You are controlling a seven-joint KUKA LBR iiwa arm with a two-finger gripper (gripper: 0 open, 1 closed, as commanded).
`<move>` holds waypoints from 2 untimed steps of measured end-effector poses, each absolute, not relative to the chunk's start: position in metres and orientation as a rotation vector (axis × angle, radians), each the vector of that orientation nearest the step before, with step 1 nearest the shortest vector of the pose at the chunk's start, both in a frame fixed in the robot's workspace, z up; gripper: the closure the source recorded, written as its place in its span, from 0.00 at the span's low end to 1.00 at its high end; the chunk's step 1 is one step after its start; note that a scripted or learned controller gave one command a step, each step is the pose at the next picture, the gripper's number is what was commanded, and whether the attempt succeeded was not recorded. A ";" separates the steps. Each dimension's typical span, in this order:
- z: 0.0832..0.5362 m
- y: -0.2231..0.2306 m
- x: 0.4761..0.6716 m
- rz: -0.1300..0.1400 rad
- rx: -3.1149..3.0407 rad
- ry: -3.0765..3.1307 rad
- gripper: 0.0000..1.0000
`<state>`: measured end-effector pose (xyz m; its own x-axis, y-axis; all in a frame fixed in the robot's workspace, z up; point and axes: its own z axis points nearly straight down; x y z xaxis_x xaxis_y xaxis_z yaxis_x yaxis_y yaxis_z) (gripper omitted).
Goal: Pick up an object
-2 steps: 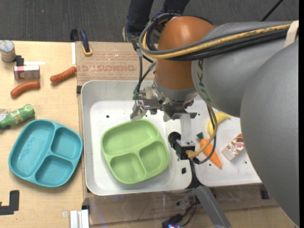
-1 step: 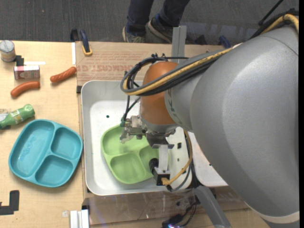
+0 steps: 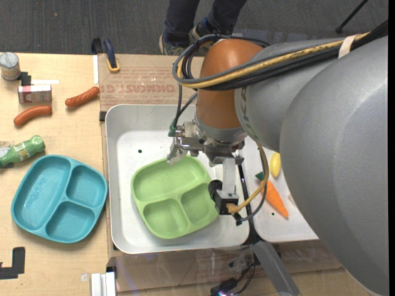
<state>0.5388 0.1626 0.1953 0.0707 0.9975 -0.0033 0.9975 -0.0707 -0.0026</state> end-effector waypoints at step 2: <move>0.203 0.161 0.539 -0.016 2.298 2.142 0.00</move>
